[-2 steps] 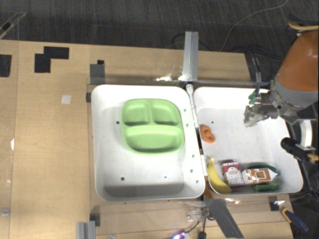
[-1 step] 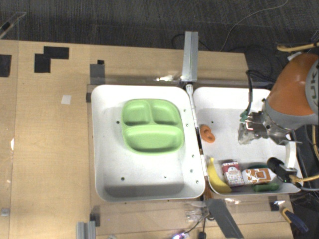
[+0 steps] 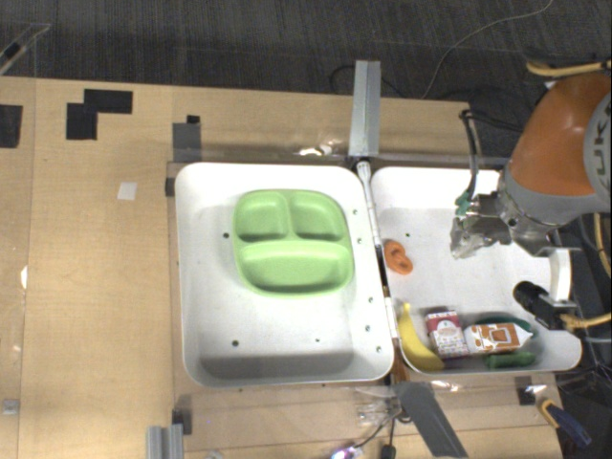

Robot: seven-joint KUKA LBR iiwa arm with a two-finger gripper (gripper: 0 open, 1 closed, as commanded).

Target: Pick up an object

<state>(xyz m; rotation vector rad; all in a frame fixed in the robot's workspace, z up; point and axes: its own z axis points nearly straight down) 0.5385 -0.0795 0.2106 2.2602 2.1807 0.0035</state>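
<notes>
Objects — banana (image 3: 411, 338), cartons (image 3: 470, 337) — crowd the lower right of the right bin (image 3: 430, 199); the gripper (image 3: 470, 237), hanging above, whether spread I cannot tell, should descend squarely over one — not between.

Two white bins sit side by side on a wooden bench (image 3: 86, 285). The left bin (image 3: 206, 338) holds a green divided plate (image 3: 290, 240), lying flat near its middle. In the right bin (image 3: 430, 208), a small orange piece (image 3: 397, 257) lies close to the dividing wall, and a banana (image 3: 413, 340), a small red box (image 3: 446, 334), an orange-and-white carton (image 3: 496, 336) and a green item (image 3: 509, 359) crowd the near edge. The gripper (image 3: 470, 238) hangs over the right bin's open floor, apart from these things.
</notes>
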